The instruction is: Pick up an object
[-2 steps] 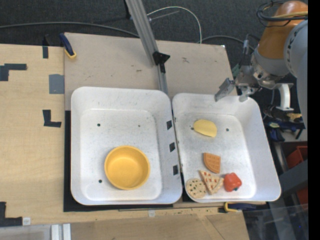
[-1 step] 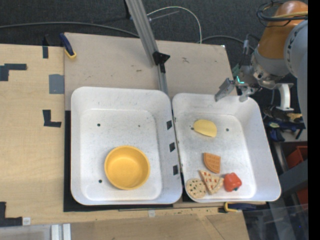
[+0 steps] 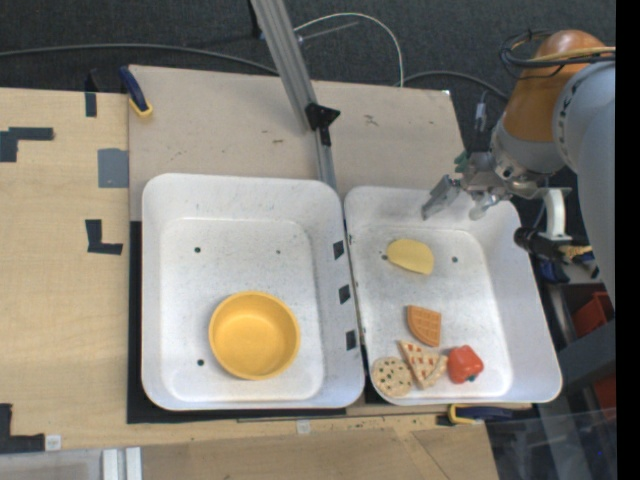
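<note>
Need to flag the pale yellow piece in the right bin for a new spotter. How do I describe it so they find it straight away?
Look in the right bin, upper half, below the gripper. The pale yellow piece lies alone there, smooth and rounded. The waffle, cookie, pizza slice and red piece sit lower down.

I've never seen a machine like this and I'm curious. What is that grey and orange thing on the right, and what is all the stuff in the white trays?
That is a robot arm. A camera up above looks down on a bench with two white trays. The arm reaches in from the right, and its end effector, the part meant for grabbing, hangs over the top edge of the right tray. It holds nothing. The left tray has a yellow bowl. The right tray has toy food: a pale yellow piece, an orange waffle, a pizza slice, a round cookie and a red piece. Its job is to pick one up.
</note>
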